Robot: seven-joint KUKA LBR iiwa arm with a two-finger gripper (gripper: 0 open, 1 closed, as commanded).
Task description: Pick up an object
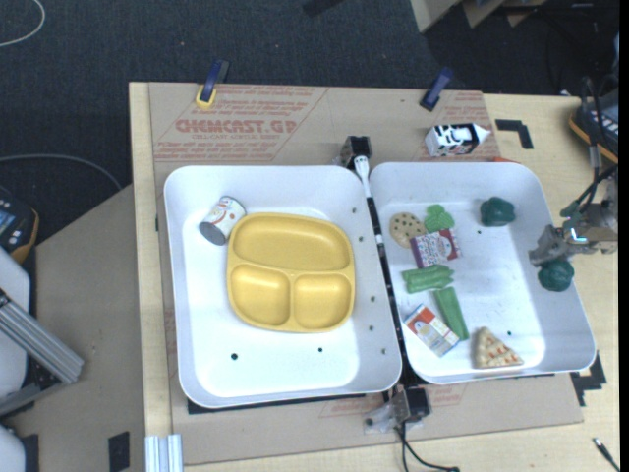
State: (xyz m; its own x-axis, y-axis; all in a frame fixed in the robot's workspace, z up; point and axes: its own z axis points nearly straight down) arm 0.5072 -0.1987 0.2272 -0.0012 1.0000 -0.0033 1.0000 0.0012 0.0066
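My gripper [562,244] hangs over the right edge of the right bin [511,177]. Directly below it, touching or nearly touching, is a dark green round object [556,276]. Whether it is gripped cannot be told. Also in that bin are a second dark green lump [497,210], a cookie [403,227], a light green piece [438,217], a purple packet [434,249], a green pod [428,279], a green cucumber [452,312], a red-and-white carton [430,328] and a pizza slice [494,350].
The left bin [187,293] holds a yellow divided plate [291,269] and a small tipped can [221,219]. A black-and-white carton [457,139] stands on the bench behind the right bin. Clamps [209,84] sit along the board's far edge.
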